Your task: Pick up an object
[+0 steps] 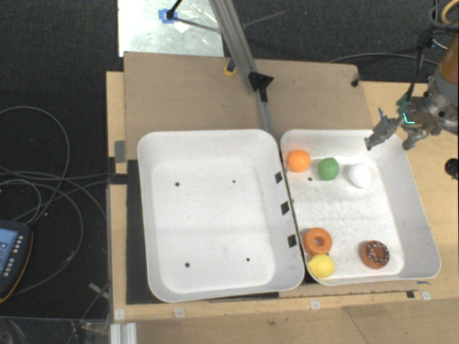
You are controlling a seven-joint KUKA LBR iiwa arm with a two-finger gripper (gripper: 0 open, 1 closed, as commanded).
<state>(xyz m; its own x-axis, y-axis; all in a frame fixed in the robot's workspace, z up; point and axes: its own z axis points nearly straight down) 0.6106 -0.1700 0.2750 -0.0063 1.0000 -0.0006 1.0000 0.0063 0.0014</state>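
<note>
Gripper, fingers spread and empty, above right bin: you should centre over white ball before descending.

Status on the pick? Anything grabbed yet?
Nothing grabbed yet. The gripper hangs open over the far right corner of the right bin, jaws spread with nothing between them. All six items sit on the bin floor: orange ball, green ball, white ball, orange ring, yellow ball, brown donut. Left: descend, close, lift. The white ball is nearest.
</note>
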